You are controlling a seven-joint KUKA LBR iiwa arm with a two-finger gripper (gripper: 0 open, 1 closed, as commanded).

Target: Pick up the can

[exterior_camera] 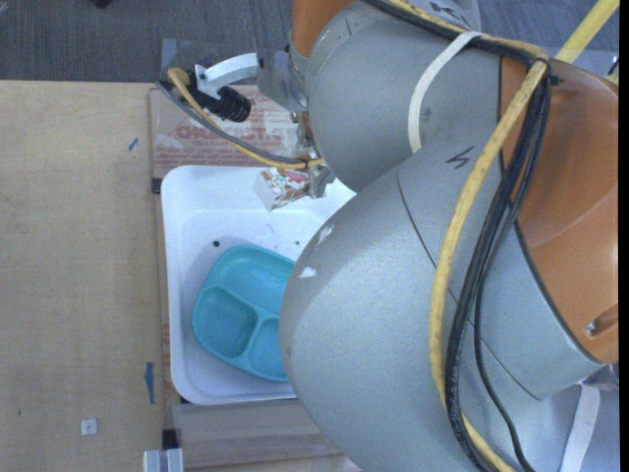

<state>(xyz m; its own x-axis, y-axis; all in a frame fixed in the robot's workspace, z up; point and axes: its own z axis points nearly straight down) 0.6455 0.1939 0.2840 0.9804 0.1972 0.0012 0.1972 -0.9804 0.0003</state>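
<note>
"Can is what I'm after, but take it by size and work down to it."

"Biggest is the arm (432,264): grey shells and orange parts (580,214), coming in from 3 o'clock and covering most of that side. A yellow cable (462,214) and a black one run along it."

"And under it?"

"The tan counter (69,264) lies at 9 o'clock, with small blue marks on it. Next is a white bin (182,264), its 3 o'clock side hidden beneath the arm. In the bin's 6 o'clock half lies a teal divided plate (231,318), flat, its 3 o'clock edge also under the arm."

"Anything beyond the bin?"

"At its 12 o'clock edge lies a printed cardboard sheet (201,141), partly torn-looking. Over that hangs a white bracket (226,70) with a short black cylinder (231,104), fixed near the wrist, and a loop of yellow cable passes beside it."

"Now the can."

"A small pale thing with brownish print, which I take for the can (278,187), sits just inside the bin's 12 o'clock wall, at 1 o'clock from the plate and apart from it. It looks crumpled; the arm hides its 3 o'clock side."

"The gripper?"

"The gripper (307,170) shows as a small bit right beside the can at 3 o'clock. Apart, together or clamped, I cannot tell; the arm covers it."
</note>
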